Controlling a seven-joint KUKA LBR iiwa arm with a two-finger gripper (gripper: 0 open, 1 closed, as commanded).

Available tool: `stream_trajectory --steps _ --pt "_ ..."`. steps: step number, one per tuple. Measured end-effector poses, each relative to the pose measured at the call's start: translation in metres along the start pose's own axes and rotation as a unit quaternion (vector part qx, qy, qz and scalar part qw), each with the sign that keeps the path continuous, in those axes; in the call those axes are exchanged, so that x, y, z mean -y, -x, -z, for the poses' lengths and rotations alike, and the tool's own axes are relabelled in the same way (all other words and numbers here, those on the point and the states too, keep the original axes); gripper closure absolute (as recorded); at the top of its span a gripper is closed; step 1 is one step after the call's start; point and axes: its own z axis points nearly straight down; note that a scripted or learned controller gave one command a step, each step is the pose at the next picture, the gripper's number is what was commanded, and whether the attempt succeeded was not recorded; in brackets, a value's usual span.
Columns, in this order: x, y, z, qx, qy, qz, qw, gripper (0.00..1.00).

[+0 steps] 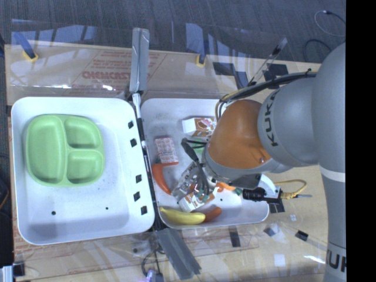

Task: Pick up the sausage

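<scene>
- Grey metal with an orange band, the arm (294, 122) is seen reaching in above and to the right of the banana (182, 217), covering much of the right bin (170, 111).
- White and shallow, the left bin (70, 216) lies well to the left of the banana, and a green divided plate (63, 149) is held in it.
- Just above the banana, the gripper (197, 191) is lowered among the things in the right bin; whether it is open or closed cannot be told, and nothing can be seen gripped in it.
- What is judged to be the sausage (212, 212) lies on the bin floor touching the right end of the banana. It is a short, reddish-brown, rounded piece, partly hidden.
- An orange-red curved piece (161, 178) lies above the left end of the banana.
- The task is judged unfinished: the gripper is close to the sausage, while gripping and lifting are not yet done.
</scene>
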Motion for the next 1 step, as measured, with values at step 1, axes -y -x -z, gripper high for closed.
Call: stream_trajectory --steps 1 --pt "-0.0004 0.0007 0.0099 0.0 0.0 0.002 1.0 1.0"
